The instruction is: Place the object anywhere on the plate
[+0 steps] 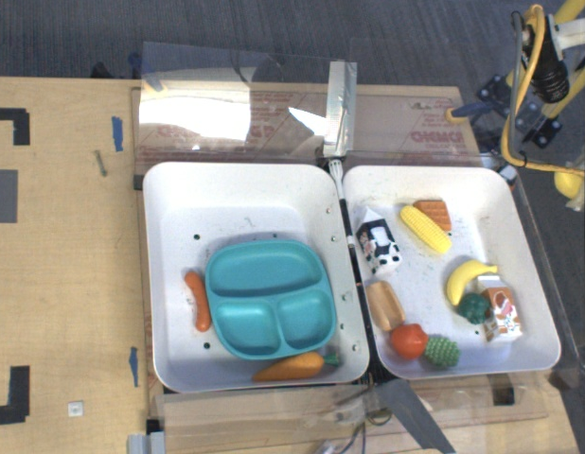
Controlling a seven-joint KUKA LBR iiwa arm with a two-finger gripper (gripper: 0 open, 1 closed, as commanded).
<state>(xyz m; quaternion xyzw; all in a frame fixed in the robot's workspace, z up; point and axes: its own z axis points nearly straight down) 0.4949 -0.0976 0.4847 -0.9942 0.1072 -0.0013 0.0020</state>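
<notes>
Plate [264, 274]: teal, smooth plastic, rounded rectangle with 3 compartments, 1 wide at the far side and 2 smaller at the near side. It sits flat in the left bin [179, 197], near the middle. We cannot tell which item counts as the object.

Just beside the plate's left edge lies an orange sausage [198, 301], glossy and slim. A carrot [291, 367], tapered, lies against the plate's near edge, with its green tip toward the bin divider.

In the right bin [487, 189] we see:
- a black and white cow toy [378, 244] near the divider
- a yellow corn cob [425, 227], ridged, resting against an orange wedge [436, 211] that is too blurred to name
- a banana [463, 277], curved, touching dark green broccoli [474, 307]
- a small printed carton [503, 315] just beside the broccoli
- a tan bun [384, 305], oblong
- a red tomato [408, 340], round, touching a knobbly green fruit [442, 351]

Both bins are shallow, white and matte with rounded corners.

The gripper [531, 126] shows as a dark assembly past the right bin's far corner, well apart from the plate, under a looping yellow cable [527, 60]. We cannot tell whether it is open or closed, as cable and brackets clutter it. The arm is cut off by the frame edge.
</notes>
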